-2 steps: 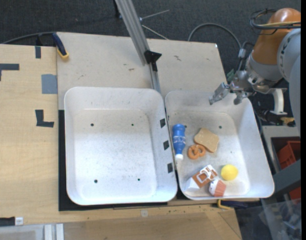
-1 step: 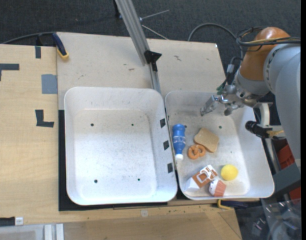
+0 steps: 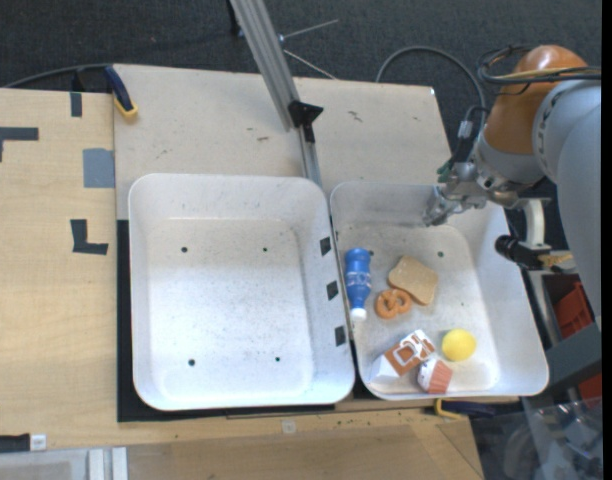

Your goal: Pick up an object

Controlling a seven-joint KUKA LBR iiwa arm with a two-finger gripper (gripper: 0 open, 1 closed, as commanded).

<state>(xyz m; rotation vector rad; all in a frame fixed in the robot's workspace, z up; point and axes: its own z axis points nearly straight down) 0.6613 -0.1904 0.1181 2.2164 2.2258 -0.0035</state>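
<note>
Nearest the lens, along the bottom rim of the right bin [image 3: 526, 353]: a small orange-and-white carton [image 3: 410, 351] lying tilted, touching a little red-and-white cup [image 3: 435, 374] just below it. Beside them to the right, a yellow ball [image 3: 459, 345], close but apart from the carton. Farther up the bin floor, a tan slice of bread [image 3: 415, 279] with an orange pretzel [image 3: 391, 304] tucked against its lower left corner. Left of those, a blue bottle [image 3: 357, 281] lying lengthwise along the bin's left wall, white cap pointing toward the bottom edge.

Up at the far right corner of the same bin, the gripper [image 3: 438, 211], low over bare white floor, well apart from every item; nothing seen between its tips. Open or closed: cannot tell, too small and dark against the wrist. Behind it, the grey arm [image 3: 571, 133] with its orange band [image 3: 521, 103], reaching in from the right.

To the left, the other white bin [image 3: 146, 268], speckled with dark marks. Across the bench [image 3: 46, 268] above, a slanted metal pole [image 3: 271, 53] ending at a black clamp [image 3: 305, 114] near the gap between the bins.
</note>
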